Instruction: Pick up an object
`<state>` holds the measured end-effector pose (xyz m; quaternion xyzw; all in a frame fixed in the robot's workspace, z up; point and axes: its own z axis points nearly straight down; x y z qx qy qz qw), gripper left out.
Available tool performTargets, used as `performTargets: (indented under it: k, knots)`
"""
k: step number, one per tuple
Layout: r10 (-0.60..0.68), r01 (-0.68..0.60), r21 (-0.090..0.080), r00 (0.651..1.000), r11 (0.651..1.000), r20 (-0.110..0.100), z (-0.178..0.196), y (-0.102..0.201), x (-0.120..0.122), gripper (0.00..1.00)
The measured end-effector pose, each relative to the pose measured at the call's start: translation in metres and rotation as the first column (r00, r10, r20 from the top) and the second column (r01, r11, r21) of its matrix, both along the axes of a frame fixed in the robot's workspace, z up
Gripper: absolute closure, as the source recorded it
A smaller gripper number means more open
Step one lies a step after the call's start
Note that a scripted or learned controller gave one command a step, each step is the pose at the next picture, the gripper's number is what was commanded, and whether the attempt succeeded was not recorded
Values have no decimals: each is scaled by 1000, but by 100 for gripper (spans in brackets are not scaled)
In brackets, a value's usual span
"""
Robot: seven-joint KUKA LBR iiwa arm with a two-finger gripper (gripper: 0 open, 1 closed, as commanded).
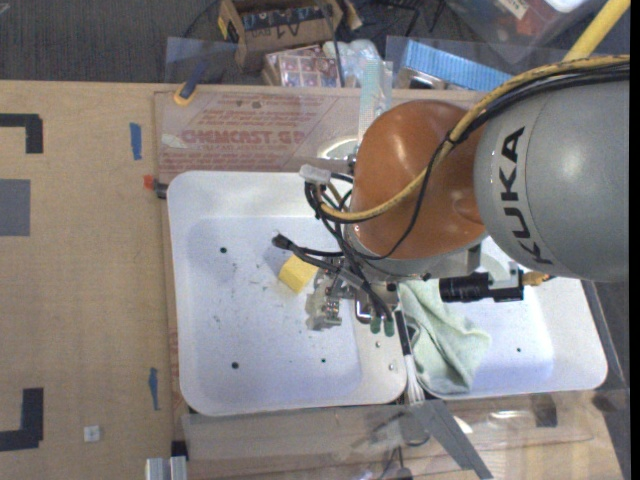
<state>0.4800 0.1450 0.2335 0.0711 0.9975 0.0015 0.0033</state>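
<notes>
Hovering gripper (325, 308) over left bin (200, 368), finger state unclear, small yellow block (293, 274) beside it

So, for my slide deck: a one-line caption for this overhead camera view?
KUKA arm lowers its gripper beside a yellow block in the left bin; a pale green cloth lies nearby.

Wooden bench (80, 298), two white bins (200, 368) side by side, blue tape marks (135, 141)

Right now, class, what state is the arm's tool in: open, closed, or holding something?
Tool: cannot be told; it sits low in the left shallow white bin, beside the small yellow block.
</notes>
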Motion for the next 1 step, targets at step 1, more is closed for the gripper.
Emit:
performTargets:
  k: [1]
  knots:
    - [50, -50, 0, 999, 999, 0, 24, 47, 28, 100]
